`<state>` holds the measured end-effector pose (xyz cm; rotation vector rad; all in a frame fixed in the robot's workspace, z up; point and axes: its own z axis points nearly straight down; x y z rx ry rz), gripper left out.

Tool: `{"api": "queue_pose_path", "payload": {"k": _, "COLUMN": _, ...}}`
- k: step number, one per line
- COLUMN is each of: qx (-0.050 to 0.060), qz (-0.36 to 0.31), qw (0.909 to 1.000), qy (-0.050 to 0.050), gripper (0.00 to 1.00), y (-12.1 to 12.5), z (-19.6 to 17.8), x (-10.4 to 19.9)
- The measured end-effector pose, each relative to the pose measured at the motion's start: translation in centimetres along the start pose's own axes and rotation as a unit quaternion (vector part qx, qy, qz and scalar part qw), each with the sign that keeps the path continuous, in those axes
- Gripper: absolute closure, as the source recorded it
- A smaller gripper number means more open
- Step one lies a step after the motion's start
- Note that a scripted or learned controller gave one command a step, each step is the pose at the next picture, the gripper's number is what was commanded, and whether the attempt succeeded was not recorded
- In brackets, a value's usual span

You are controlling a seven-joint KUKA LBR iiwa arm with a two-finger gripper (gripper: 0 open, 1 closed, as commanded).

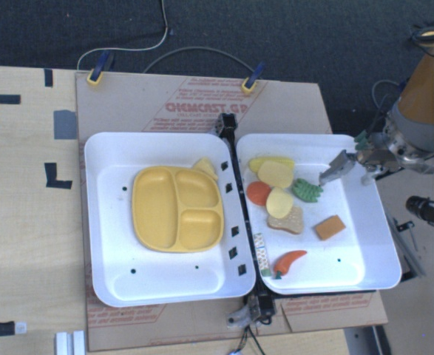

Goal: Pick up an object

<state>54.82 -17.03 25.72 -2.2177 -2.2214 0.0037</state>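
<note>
Bins: two [102,198] [375,220], white, side by side.
Trays: one [178,207], yellow, three compartments, in the left bin.
Yellow foods: three in the right bin, banana [272,161], block [276,174], round piece [279,202] (a fourth yellow scrap [205,168] peeks from behind the tray).
Tomato: one [258,193].
Green toy: one [306,191].
Bread: one slice [287,221].
Orange block: one [329,227].
Chili: one [289,262], red with green stem.
Clamps: two [96,72] [253,78], at the board's far edge.
Arms: one [416,117].
</note>
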Motion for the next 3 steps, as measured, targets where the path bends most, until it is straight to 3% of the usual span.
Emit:
{"api": "queue_pose_path", "payload": {"k": 1, "qx": 0.004, "qz": -0.002, "qw": 1.0, "qy": 0.002, "gripper": 0.0, "y": 4.8, "z": 9.9, "x": 4.9}}
{"api": "queue_pose_path", "payload": {"k": 2, "qx": 0.01, "qz": 0.0, "qw": 1.0, "qy": 0.0, "gripper": 0.0, "y": 11.3, "z": 17.8, "x": 6.9}}
{"api": "queue_pose_path", "payload": {"k": 3, "qx": 0.011, "qz": 0.0, "qw": 0.9999, "qy": 0.001, "gripper": 1.0, "y": 11.1, "z": 16.8, "x": 6.9}}
